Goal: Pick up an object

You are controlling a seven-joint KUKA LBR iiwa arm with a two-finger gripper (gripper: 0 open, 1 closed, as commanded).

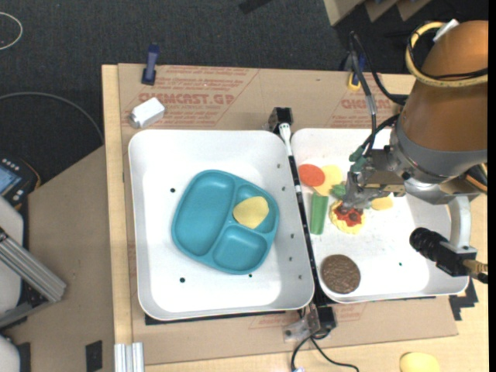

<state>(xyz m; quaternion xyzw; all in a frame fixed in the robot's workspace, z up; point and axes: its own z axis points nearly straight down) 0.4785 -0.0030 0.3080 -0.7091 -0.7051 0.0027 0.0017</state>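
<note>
The gripper (pixel 353 205) is down in the right white bin (pixel 411 273), directly over a small yellow-and-red toy food piece (pixel 346 217); how it is set cannot be told. Just left stands a green stick-shaped piece (pixel 318 213), with an orange round slice (pixel 311 175) farther off and a brown round disc (pixel 340 273) nearer. The crowding could spoil the grasp, nudging neighbours or catching two. The left bin (pixel 155 262) holds a teal divided plate (pixel 221 222).

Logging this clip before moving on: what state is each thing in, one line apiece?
gripper: lowered over the right bin's toy pile
teal plate: upright in left bin, holding a yellow piece
green stick: lying flat
orange disc: lying flat
brown disc: lying flat, apart from the pile
</note>
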